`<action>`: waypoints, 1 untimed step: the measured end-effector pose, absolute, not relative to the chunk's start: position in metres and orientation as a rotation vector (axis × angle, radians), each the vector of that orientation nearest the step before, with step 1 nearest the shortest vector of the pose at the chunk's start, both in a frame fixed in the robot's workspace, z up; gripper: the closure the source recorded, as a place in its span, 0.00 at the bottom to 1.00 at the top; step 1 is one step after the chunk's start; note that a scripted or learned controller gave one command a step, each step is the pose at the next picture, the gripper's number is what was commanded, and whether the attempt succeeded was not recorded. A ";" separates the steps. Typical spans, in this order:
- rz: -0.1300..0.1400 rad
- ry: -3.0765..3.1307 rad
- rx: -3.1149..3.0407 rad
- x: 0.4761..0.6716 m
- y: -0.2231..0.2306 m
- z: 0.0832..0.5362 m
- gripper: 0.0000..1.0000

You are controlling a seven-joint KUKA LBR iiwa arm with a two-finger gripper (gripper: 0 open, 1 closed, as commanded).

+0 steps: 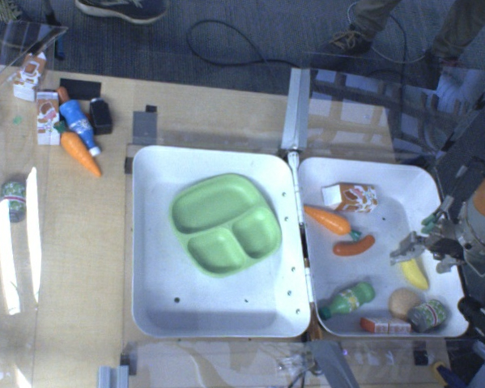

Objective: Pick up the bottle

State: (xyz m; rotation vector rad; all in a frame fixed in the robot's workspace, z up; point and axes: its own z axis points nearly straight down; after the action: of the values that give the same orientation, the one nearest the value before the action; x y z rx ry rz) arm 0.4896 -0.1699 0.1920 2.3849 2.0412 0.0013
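Note:
A green bottle (349,299) lies on its side near the front left corner of the right bin (389,179), cap pointing to the left. My gripper (415,237) hangs over the right side of that bin, up and to the right of the bottle and apart from it. It is open, with nothing between its fingers. A yellow banana (415,274) lies just below it.
The right bin also holds a carrot (329,220), a sausage (353,245), a brown packet (352,197), a bread roll (403,301), a can (429,314) and a red box (385,326). A green divided plate (225,223) fills the left bin. A blue bottle (78,126) and cartons lie on the bench at far left.

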 end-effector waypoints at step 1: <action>0.001 2.229 2.208 0.489 -0.148 0.229 0.00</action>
State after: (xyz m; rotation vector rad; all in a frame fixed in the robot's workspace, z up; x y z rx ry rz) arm 0.4889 -0.1477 0.2289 2.2084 2.2291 0.0013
